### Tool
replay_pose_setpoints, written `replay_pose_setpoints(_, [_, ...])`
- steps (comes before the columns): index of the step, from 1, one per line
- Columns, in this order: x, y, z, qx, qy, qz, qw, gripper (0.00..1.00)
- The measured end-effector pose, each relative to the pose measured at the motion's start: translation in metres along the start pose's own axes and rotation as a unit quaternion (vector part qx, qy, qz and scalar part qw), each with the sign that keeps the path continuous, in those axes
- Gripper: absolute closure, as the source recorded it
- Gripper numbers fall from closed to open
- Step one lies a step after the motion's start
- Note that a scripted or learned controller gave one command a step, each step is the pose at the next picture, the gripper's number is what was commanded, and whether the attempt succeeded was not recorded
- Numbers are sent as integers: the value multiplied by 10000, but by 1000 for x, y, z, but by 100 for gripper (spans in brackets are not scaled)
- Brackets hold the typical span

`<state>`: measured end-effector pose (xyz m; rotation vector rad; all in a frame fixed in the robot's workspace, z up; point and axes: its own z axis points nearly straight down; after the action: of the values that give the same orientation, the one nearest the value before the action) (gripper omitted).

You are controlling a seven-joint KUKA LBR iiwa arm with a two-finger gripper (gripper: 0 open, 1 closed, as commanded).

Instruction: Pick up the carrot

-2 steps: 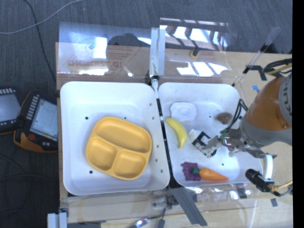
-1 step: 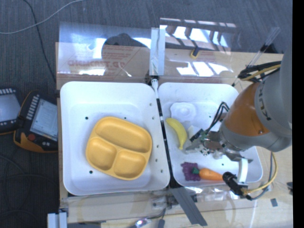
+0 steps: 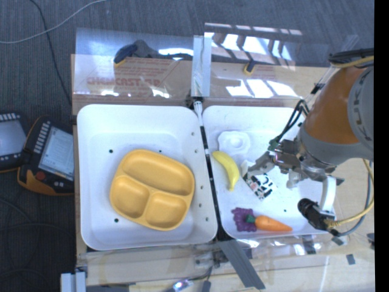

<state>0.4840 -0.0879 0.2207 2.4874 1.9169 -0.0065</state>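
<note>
Two bins we are logging: carrot [image 3: 272,224] lying beside purple grapes [image 3: 244,218] in the right bin [image 3: 285,117]. Gripper [image 3: 262,174] is hovering above a black-and-white item [image 3: 262,185]; finger state we cannot tell.

Two white bins, arm at frame right.
Carrot [image 3: 273,224] lies lower right beside purple grapes [image 3: 244,218]; gripper [image 3: 260,176] hovers above near the banana [image 3: 227,168].

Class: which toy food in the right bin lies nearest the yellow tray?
The banana, yellow and curved, beside the divider; grapes and carrot lie farther right.
</note>
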Motion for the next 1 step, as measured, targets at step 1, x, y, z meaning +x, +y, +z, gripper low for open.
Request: replay_pose_setpoints(1, [-19, 6, 127, -11, 19, 685, 9976, 0])
